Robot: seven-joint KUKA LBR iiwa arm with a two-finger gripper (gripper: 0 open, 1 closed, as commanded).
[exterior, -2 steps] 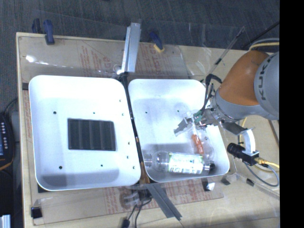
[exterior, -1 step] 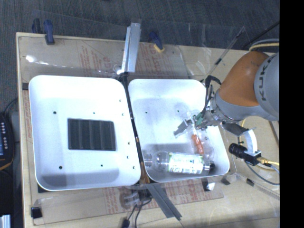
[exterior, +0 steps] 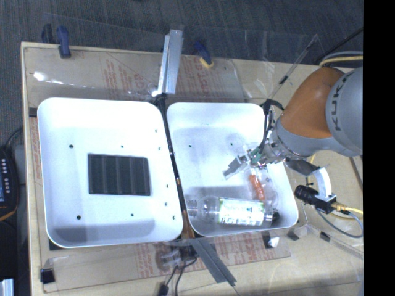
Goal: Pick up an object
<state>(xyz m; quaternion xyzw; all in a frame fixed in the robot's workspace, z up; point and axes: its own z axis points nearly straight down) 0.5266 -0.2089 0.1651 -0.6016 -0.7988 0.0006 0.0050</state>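
**A:** Clear plastic, that bottle (exterior: 237, 211) — it lies on its side along the near wall of the right bin (exterior: 203, 119), with a pale green-printed label around its middle and a dark cap toward the right corner. Is that what the arm (exterior: 321, 113) is after?

**B:** Hard to say. The jaws (exterior: 237, 164) sit low over the middle of the right bin, above the bottle and apart from it. I'd judge this as the approach or descent step: nothing is lifted yet.

**A:** Are they wide or closed?

**B:** I cannot tell. The metal tip is small and blurred against the white floor, and I see nothing clearly between the fingers.

**A:** Anything else in there?

**B:** A small orange object (exterior: 256, 187), slender, just below the wrist and just above the bottle's right end. It is nearer the tool than the bottle is.

**A:** And the left bin (exterior: 62, 119)?

**B:** It holds a dark ribbed rectangular slab (exterior: 119, 174) lying flat near its centre.

**A:** So the next move?

**B:** My guess: settle on one target, come down squarely over it, and close. The bottle is round and close to the wall, so it could roll or leave little room on that side.
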